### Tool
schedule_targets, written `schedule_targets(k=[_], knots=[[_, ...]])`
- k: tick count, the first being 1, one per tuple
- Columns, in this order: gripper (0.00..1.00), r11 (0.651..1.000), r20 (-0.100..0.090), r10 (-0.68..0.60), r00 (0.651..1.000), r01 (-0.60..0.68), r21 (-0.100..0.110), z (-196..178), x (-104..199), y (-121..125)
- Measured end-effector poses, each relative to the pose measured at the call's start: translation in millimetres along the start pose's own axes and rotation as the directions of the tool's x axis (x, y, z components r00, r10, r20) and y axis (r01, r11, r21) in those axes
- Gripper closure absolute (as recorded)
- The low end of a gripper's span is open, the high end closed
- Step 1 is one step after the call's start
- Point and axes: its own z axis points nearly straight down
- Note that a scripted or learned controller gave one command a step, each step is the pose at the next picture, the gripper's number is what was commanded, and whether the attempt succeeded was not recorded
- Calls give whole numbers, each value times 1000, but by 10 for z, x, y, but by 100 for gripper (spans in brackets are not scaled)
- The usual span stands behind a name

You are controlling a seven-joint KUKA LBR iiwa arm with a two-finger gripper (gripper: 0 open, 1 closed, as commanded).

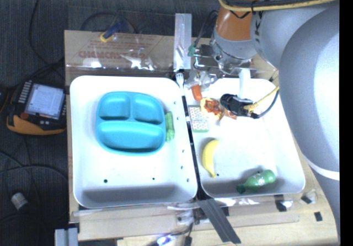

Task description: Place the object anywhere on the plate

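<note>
White glossy bins [83, 145], smooth blue sectioned plate [131, 121], curved banana [209, 156], pincer [203, 82] grip unclear.

One camera is looking down at a slant over both white bins [132, 181], arm [309, 46] entering rightward.

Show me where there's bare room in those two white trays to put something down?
Left bin: bare floor in front of the blue plate, down to the near wall. Right bin: open patch right of the banana, above the green object. It is crowded at the right bin's far left corner, where the gripper hangs over small items.
</note>
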Motion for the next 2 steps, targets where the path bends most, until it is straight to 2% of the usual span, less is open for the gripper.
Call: schedule_targets(k=[1,2], knots=[[100,997,-1,-75,997,75,2,696,631,-134],[0,997,0,-75,997,75,1,694,629,-132]])
